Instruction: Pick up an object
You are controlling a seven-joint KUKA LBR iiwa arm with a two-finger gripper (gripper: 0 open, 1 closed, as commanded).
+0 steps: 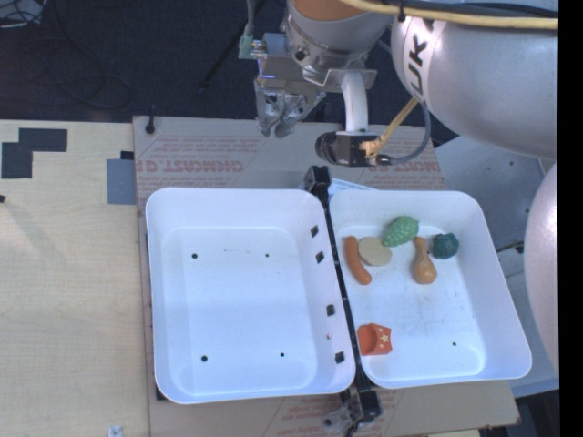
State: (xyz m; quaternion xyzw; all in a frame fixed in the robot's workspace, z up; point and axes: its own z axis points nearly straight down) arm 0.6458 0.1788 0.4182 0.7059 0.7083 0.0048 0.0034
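Altogether six items in right bin (496,335), one each; gripper (278,121) aloft, state untellable.

Right bin (492,335): sausage (357,260), disc (374,252), pear-shaped piece (422,262) clustered at back; box (374,340) in front.

Hanging above the bench beyond the left bin (173,244): the gripper (278,121), nothing visible between its fingers. Lying in the right bin (492,271): an orange sausage (357,260), beige disc (374,252), green lump (400,230), tan gourd (423,262), teal piece (444,245), red block (374,339).
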